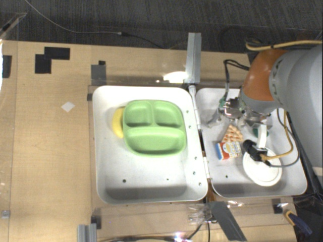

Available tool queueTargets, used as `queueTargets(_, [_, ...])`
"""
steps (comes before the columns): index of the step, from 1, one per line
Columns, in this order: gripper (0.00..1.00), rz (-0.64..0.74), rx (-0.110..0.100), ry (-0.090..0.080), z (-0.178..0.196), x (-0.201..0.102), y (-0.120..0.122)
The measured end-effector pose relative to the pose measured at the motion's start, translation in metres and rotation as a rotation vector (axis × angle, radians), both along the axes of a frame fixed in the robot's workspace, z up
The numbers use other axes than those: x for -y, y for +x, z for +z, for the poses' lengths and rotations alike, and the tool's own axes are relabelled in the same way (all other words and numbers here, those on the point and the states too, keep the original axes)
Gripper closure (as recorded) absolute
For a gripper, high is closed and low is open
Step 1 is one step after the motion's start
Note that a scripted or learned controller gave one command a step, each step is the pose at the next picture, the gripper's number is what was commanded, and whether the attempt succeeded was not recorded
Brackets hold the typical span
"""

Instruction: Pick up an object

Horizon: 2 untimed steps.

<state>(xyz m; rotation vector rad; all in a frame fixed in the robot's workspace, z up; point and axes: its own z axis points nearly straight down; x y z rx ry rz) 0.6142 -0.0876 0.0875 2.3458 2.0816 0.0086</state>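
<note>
In the right bin (222, 180), a small packet (230, 144) with an orange-checked top and a red and blue bottom lies near the middle. A white round dish (262, 171) rests in the same bin's front right part. My gripper (233, 116) hangs over the back of this bin, just behind and above the packet, with the orange-banded wrist (258, 82) above it. Nothing is visibly held between its fingers. In the left bin (146, 183), a green divided plate (153, 126) lies flat, with a yellow object (117, 123) half hidden under its left edge.
A metal post (193, 59) stands behind the seam between the two bins. The wooden bench (45, 150) stretches left of the bins, with black marks at its back left. The grey arm (303, 89) covers the right bin's far right side.
</note>
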Motion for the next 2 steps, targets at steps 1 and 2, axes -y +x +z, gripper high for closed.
queueTargets(1, [0.00, 0.210, 0.002, -0.003, 0.001, 0.009, -0.047])
queueTargets(2, [0.00, 0.301, -0.001, -0.002, 0.013, 0.011, 0.003])
